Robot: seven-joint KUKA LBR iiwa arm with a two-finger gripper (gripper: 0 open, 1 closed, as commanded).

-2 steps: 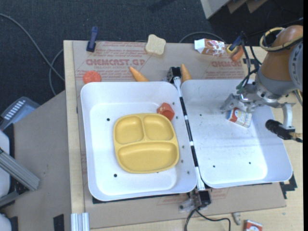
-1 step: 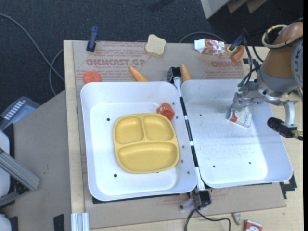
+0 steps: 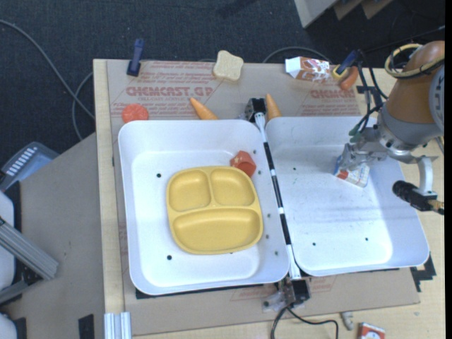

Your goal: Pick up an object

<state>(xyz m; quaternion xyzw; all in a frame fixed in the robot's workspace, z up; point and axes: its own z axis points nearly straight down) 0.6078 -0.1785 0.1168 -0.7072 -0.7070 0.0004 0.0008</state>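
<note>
Presently, the grey arm with its orange band reaches in from the right, its two-finger gripper (image 3: 353, 162) low over the right shallow white bin (image 3: 332, 239). A small clear-wrapped packet with red and white print (image 3: 353, 175) sits at the fingertips, touching the bin floor or just off it; cannot tell which. Whether the jaws are spread or pinching the packet also cannot be told at this slant.

Left shallow white bin (image 3: 141, 210) holds a yellow three-compartment plastic plate (image 3: 212, 209) and a small red toy fruit (image 3: 244, 163) touching the plate's far rim.

Risks, as judged:
- Packet looks thin and slick; a grip on a corner or a film edge could let it slide out on lifting.
- If the fingers straddle it off-centre, closing may only nudge it along the floor.
- Pressing too deep could jam the fingertips against the bin.
</note>
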